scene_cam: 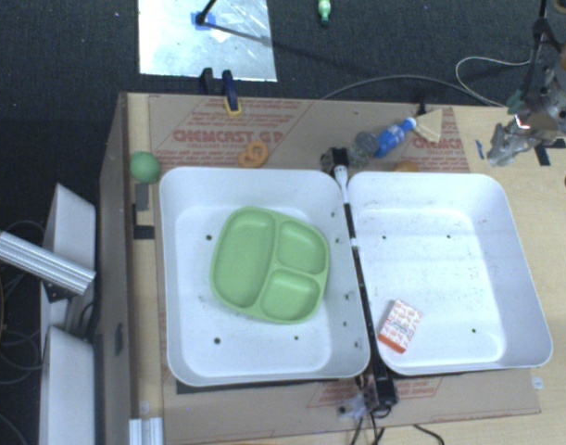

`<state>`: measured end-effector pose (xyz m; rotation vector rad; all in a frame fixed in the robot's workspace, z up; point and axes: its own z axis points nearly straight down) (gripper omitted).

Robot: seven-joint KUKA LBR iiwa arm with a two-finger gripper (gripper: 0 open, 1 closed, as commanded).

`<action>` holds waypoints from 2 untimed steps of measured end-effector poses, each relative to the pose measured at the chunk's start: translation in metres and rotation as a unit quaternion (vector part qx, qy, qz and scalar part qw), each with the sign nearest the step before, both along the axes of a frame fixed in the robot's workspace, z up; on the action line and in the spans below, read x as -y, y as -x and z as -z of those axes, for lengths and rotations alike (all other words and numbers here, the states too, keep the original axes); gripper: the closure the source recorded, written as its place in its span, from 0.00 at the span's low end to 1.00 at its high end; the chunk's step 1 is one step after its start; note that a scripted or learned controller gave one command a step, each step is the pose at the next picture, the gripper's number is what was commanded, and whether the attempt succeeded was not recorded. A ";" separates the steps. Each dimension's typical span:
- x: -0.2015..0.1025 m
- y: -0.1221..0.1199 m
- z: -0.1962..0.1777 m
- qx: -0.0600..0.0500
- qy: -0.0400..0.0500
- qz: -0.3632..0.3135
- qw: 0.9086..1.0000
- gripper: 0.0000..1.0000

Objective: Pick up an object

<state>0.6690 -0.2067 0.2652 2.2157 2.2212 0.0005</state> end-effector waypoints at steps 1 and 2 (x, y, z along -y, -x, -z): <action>0.000 0.011 -0.002 0.000 0.000 0.001 1.000 1.00; 0.000 0.000 0.000 0.000 0.000 -0.001 1.000 1.00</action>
